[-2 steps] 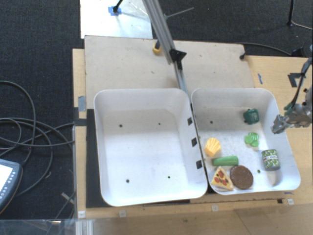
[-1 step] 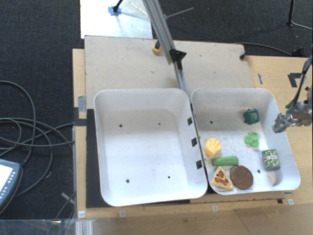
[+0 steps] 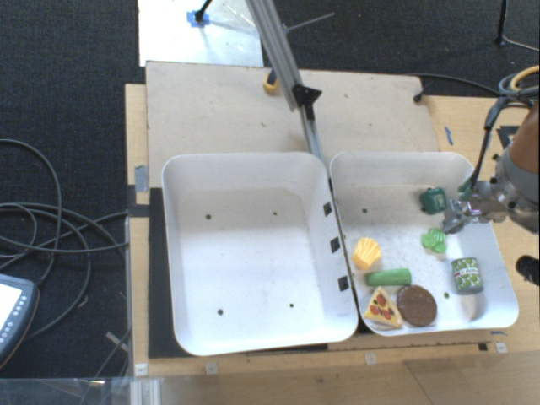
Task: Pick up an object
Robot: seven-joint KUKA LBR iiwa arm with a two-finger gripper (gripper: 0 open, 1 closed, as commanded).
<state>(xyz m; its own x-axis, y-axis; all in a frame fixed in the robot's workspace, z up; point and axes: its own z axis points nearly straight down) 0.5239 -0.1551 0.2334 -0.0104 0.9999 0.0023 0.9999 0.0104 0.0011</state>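
Camera view. The arm (image 3: 525,163) enters from 3 o'clock, over the right bin (image 3: 384,169). The gripper (image 3: 458,215) hangs low at the bin's right side; whether its tips are apart or together, cannot tell at this size, and nothing shows between them.

Objects all lie in the right bin. The nearest is a light green piece (image 3: 434,240), just beside the gripper at about 7 o'clock from it, apparently apart from it. A dark green block (image 3: 434,199) sits near at about 10 o'clock. A green can (image 3: 466,276) lies at 6 o'clock, farther off, its long axis running roughly 12 to 6.

Well apart, toward 8 o'clock: a yellow shell (image 3: 367,252), a green cylinder (image 3: 388,277) with its long axis 3 to 9, a pizza slice (image 3: 382,308) and a brown disc (image 3: 417,305).

The left bin (image 3: 190,180) lies at 9 o'clock.

Judgement: the light green piece is the likely target; the move turns on a short shift toward 7 o'clock and down. Its shape is too small to read an axis.
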